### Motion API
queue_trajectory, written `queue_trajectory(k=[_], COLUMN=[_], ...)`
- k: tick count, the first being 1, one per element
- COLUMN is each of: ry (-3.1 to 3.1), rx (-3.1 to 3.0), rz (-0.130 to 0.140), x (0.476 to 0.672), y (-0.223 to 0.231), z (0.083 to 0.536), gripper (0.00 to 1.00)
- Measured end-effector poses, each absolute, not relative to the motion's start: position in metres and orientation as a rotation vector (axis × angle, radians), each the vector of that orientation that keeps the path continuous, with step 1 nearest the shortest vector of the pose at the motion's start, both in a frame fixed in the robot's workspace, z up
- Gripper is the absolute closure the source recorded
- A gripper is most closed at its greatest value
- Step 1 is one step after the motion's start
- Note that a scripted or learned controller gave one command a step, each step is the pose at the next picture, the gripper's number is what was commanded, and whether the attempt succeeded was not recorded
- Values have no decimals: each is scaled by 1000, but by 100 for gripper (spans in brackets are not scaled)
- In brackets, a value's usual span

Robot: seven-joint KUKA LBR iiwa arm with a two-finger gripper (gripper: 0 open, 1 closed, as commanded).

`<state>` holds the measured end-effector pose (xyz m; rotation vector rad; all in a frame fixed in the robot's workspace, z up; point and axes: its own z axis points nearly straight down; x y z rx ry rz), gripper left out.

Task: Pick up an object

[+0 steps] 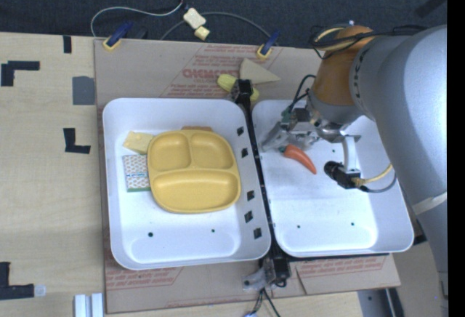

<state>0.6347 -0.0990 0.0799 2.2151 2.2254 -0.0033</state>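
Reaching in from the right side, the grey arm with the orange band (pixel 336 75) is hanging over the right shallow white plastic bin (pixel 341 232), and its two-finger gripper (pixel 285 135) is pointing down toward the upper left part of that bin. A small orange carrot-shaped object (pixel 300 158) is lying on the floor of the right bin, just below the gripper and very near to it, maybe touching the tip. It is tilted, with the thin end pointing to the lower right. The metal fingers (pixel 275 138) are appearing as a grey blurred shape beside the divider between the bins, so I cannot tell if the claw is apart or together, and nothing is showing clearly between the fingers. A black cable part (pixel 341 174) of the wrist is hanging over the middle of the right bin.

The left shallow white plastic bin (pixel 174 246) is holding a yellow plastic plate with three compartments (pixel 195 170), which is lying flat near the middle. A pale yellow flat piece (pixel 136 141) is sticking out from under the upper left edge of the plate, and a small box with a fine printed pattern (pixel 135 171) is lying just beside the left edge of the plate. Both bins are resting side by side on a brown cardboard sheet (pixel 167 75) on the wooden bench (pixel 43 192). Behind the bins, a small yellow object (pixel 228 81) is lying on the cardboard.
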Motion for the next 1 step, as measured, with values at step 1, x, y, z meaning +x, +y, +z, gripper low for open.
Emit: queue_trajectory(k=[1], ry=[2221], rx=[2217], rz=[1], x=[637], y=[-101], z=[97], gripper=[100])
